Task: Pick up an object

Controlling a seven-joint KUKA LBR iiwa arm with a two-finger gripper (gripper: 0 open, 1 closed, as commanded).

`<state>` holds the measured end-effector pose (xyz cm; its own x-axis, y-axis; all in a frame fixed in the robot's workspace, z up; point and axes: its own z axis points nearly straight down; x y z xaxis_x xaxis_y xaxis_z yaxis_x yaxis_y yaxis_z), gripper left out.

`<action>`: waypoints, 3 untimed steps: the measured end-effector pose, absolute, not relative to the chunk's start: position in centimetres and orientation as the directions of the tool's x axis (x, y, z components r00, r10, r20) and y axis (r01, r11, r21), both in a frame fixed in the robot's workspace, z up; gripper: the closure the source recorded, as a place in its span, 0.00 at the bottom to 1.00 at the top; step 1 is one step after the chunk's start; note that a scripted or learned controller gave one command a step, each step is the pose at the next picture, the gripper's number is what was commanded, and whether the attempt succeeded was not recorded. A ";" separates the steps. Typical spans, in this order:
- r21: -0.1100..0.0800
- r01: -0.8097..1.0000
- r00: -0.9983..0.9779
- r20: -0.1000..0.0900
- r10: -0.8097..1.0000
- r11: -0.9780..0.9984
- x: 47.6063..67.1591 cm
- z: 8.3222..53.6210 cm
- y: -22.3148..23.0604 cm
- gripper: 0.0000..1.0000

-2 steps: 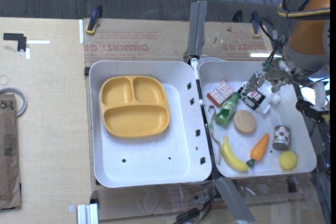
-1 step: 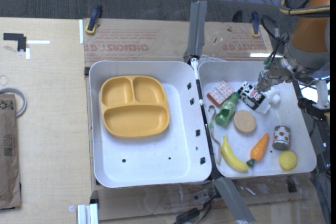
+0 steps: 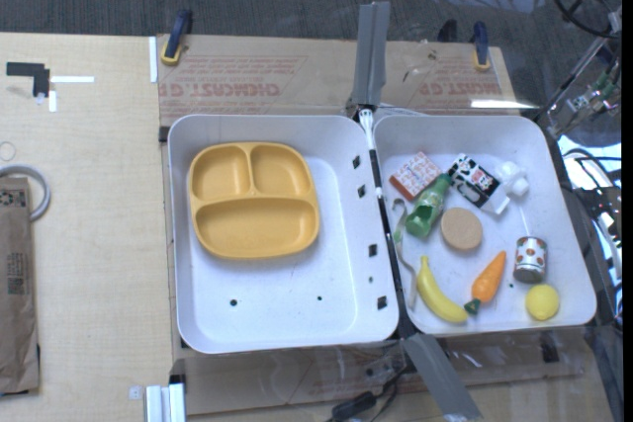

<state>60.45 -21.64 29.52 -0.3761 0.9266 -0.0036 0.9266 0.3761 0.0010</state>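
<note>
The right bin (image 3: 539, 148) holds several small objects. A banana (image 3: 436, 293) lies near its front left, with a carrot (image 3: 487, 279) just to its right. A yellow lemon (image 3: 542, 302) sits at the front right, behind it a small can (image 3: 531, 256). A tan round disc (image 3: 461, 229) rests in the middle. A green bottle (image 3: 426, 209) leans beside a red-and-white packet (image 3: 413, 175). A black-and-white carton (image 3: 478, 181) lies toward the back.
The left bin (image 3: 287, 316) holds a yellow divided plate (image 3: 254, 200). A grey divider post (image 3: 371, 54) stands between the bins at the back. Blue clamps (image 3: 178, 35) pin cardboard behind. A brown paper bag (image 3: 17, 277) lies at far left.
</note>
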 end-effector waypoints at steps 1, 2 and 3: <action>-0.001 0.946 -0.325 -0.001 0.946 0.325 55.1 23.6 -22.2 1.00; 0.001 0.855 -0.518 -0.003 0.855 0.518 57.8 36.2 -21.2 1.00; 0.000 0.687 -0.726 -0.004 0.687 0.726 53.3 44.2 -22.2 1.00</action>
